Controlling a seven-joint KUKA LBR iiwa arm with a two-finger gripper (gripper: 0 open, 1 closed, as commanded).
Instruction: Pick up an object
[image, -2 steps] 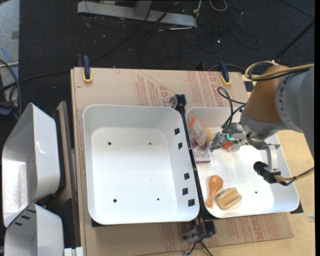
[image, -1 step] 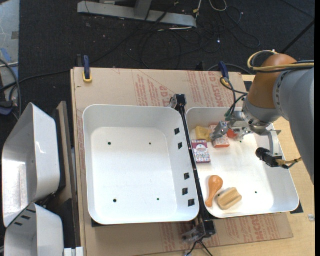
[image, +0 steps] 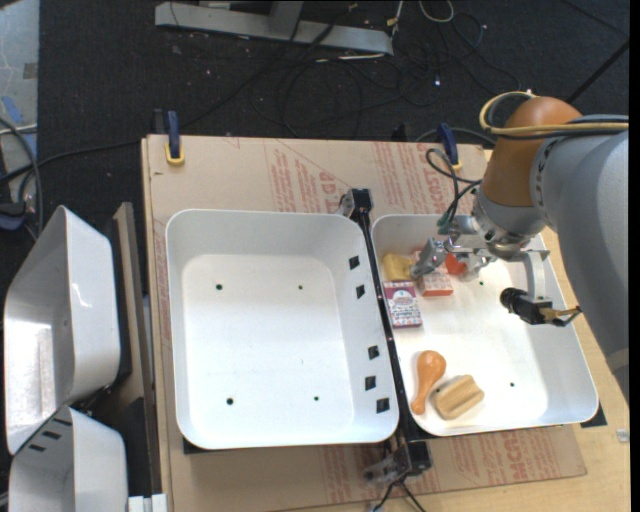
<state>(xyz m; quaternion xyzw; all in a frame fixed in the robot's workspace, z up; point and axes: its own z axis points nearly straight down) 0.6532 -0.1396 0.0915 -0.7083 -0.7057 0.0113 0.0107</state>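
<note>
- Hovering low over the right bin (image: 560, 385), the gripper (image: 447, 256) sits above a red item (image: 456, 264) and yellow piece (image: 398, 266); its grip cannot be told.
- Pink box (image: 403, 304) lies just beside.
- Orange spoon (image: 428, 376) and tan block (image: 458, 396) lie nearer the front.

The gripper (image: 437, 257) hangs over the far part of the right bin (image: 560, 375). A small box (image: 403, 304) lies just nearer than it, a spoon (image: 428, 374) and block (image: 458, 397) farther toward the near rim. The left bin (image: 270, 325) sits to its left.
</note>
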